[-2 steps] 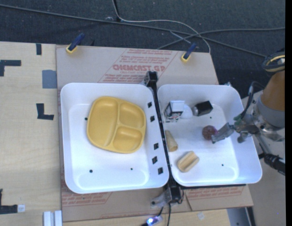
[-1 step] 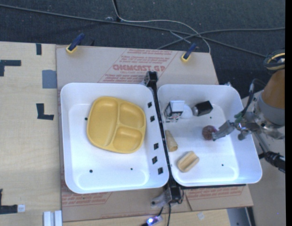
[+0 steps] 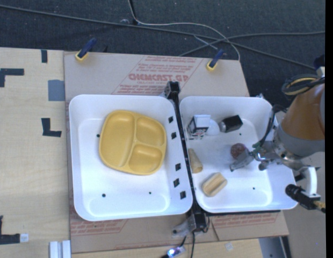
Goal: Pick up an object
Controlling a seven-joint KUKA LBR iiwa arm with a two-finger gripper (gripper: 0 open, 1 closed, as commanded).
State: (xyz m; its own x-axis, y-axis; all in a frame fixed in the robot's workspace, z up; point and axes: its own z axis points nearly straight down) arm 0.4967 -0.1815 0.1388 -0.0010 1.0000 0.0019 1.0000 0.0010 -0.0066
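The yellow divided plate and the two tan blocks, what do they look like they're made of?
The yellow divided plate looks like moulded plastic: even colour, soft sheen, rounded compartment ridges. The two tan blocks look matte, perhaps wood or foam; the view is too coarse to settle which.

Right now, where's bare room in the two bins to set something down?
Left bin: the strip in front of the yellow plate. Right bin: its front right floor, past the tan block. Crowded around the gripper and dark red object.
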